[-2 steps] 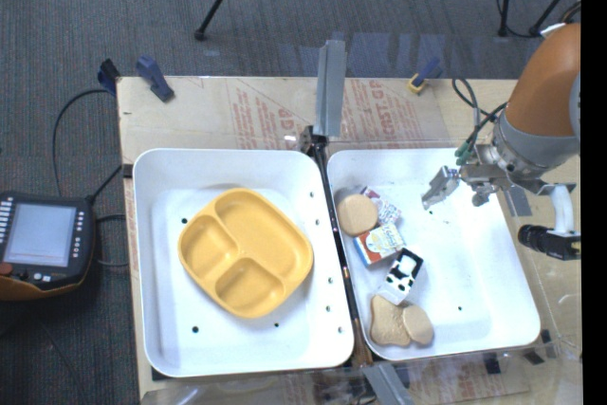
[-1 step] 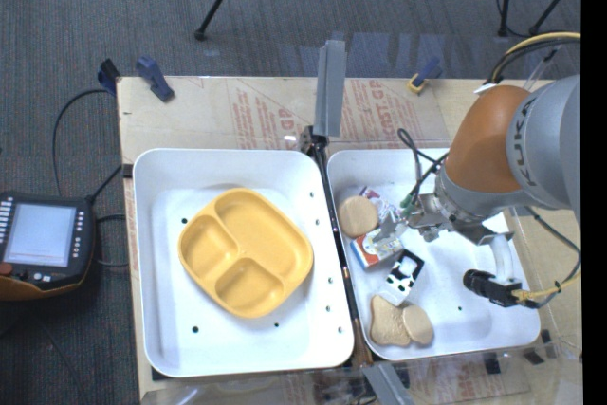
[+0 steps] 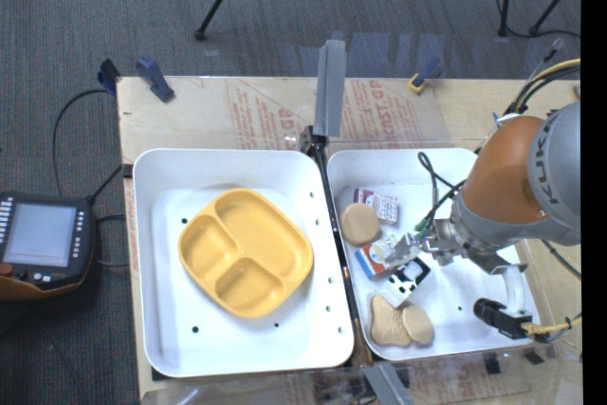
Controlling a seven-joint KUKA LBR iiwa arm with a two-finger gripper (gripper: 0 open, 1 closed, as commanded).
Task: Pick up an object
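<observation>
Claw (image 3: pixel 400 251) sits low over the right shallow white plastic bin (image 3: pixel 446 161), near its view-left half. It hangs off the grey arm with the orange band (image 3: pixel 512 180), which comes in from view-right. Claw state: cannot tell from this angle, and nothing is visibly gripped.

Pick candidates, all in the right bin:
- flat red, white and blue packet (image 3: pixel 368 263): just view-left of the claw and slightly below, partly under it. Contact unclear.
- small black-and-white block (image 3: pixel 410 277): right below the claw, close to it. Cannot tell whether they touch.
- round tan disc (image 3: pixel 360 223): up and view-left of the claw, near but apart.
- small purple-and-white packet (image 3: pixel 377 203): above the claw, just past the disc and touching its upper edge.
- two tan bread-like pieces (image 3: pixel 387 322) (image 3: pixel 418 325): below the claw, past the block, side by side and touching at the bin's near wall.

The left shallow white plastic bin (image 3: pixel 152 204) is well view-left of the claw. It holds a yellow three-compartment plastic plate (image 3: pixel 245 251), lying flat and turned at a slant.

Both bins stand side by side on the plywood bench (image 3: pixel 237 114). A blue clamp (image 3: pixel 154 78) sits at the bench's far view-left corner. A grey handheld screen unit (image 3: pixel 43 237) lies on the floor, beyond the left bin from the claw.
</observation>
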